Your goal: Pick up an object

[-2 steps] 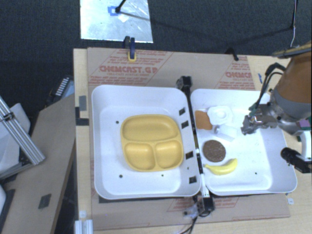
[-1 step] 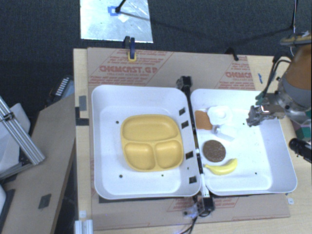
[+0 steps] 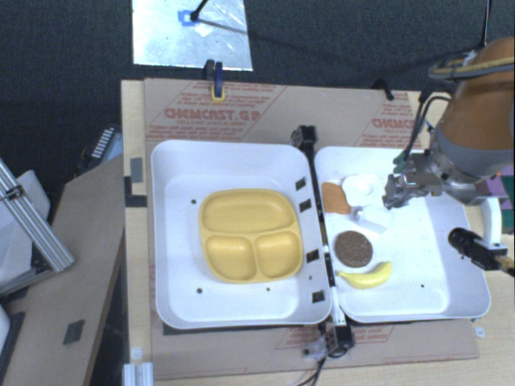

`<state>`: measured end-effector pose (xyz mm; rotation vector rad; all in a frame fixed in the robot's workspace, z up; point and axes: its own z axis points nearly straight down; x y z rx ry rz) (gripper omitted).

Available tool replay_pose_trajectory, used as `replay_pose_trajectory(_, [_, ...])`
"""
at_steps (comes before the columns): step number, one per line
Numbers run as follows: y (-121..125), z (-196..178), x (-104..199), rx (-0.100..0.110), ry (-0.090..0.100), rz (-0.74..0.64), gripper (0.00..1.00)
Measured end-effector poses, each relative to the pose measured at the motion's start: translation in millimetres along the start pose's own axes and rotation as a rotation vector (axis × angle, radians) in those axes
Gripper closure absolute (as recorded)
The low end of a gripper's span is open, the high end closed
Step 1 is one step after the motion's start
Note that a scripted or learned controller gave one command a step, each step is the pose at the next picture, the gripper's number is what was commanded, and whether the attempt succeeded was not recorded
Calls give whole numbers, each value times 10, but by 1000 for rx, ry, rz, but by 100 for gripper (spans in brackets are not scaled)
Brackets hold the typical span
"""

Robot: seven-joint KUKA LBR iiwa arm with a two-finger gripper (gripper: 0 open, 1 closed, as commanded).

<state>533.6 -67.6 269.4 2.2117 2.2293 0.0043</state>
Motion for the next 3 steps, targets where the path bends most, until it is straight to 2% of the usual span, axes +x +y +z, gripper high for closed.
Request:
replay_pose_trajectory(2, [245,121,1052,0,1,-2,100])
replay_pose_trajectory(3, [156,220,1636,3,2,-2,100])
